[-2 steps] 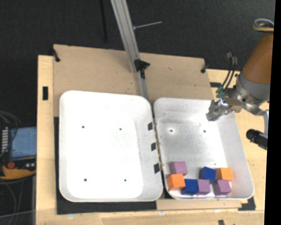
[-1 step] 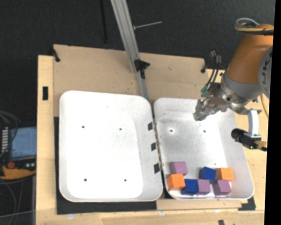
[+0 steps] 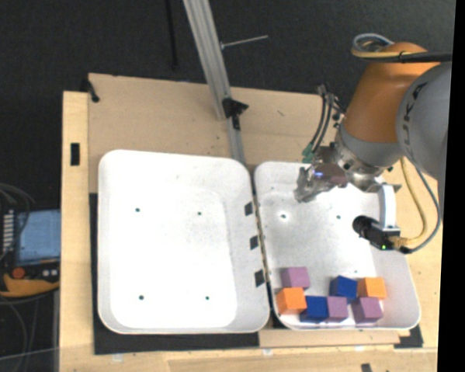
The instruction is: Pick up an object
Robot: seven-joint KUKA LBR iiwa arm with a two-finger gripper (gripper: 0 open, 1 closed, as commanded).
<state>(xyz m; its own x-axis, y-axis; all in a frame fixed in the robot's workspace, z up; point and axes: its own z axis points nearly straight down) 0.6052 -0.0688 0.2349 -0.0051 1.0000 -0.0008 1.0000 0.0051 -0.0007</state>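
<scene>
Landmark: I take the right bin (image 3: 335,226) as my reference; everything below is placed against it.

Blocks: I see a huddle of small cubes along the right bin's near edge. An orange block (image 3: 292,299) sits at the near-left of the huddle with a purple block (image 3: 294,278) touching it on the far side. A blue block (image 3: 316,309) and another purple one (image 3: 337,307) lie just beside it. Further right are a second blue block (image 3: 343,287), a small orange block (image 3: 373,287) and a purple block (image 3: 367,309).

Candidate: I judge any of these will serve; the purple block at the huddle's far-left corner looks the most exposed.

Gripper: the gripper (image 3: 310,185) hangs over the right bin's far-left part, close to the rim. At this slant I cannot tell whether its fingers are parted or closed, and nothing is visibly between them.

Key relation: the blocks lie toward me from the gripper, across the bin's bare middle, well apart from it. The cubes have no long axis to line up with.

Obstacles: the blocks crowd each other, so I expect neighbours to be nudged.

Left bin: the left bin (image 3: 175,240) lies beside the right one, touching along the shared rim.

Far side: a slanted metal post (image 3: 215,71) rises beyond both bins, clear of the path.
</scene>
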